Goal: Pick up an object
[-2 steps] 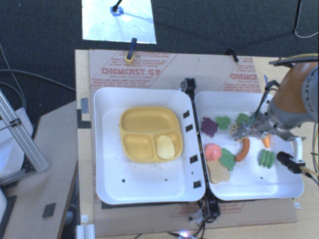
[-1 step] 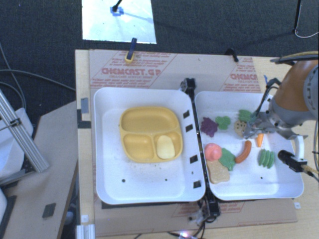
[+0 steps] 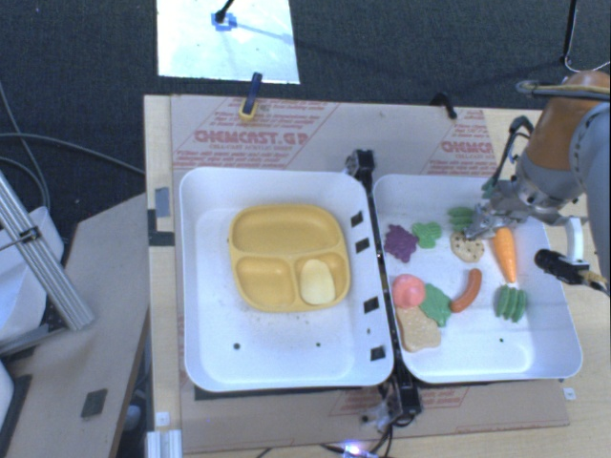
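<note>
The right bin holds several toy foods. They include an orange carrot, a speckled beige slice, purple grapes, a green piece, a red sausage, green beans, a pink-red fruit, a green leaf and a tan bread slice. My gripper hangs low at the far right of this bin. It sits just above the beige slice, beside the carrot's top, and partly covers another green piece.
The left bin carries a yellow divided tray with a pale yellow lump in its lower right compartment. A black divider separates the bins. A black and white fitting juts over the right bin's right wall.
</note>
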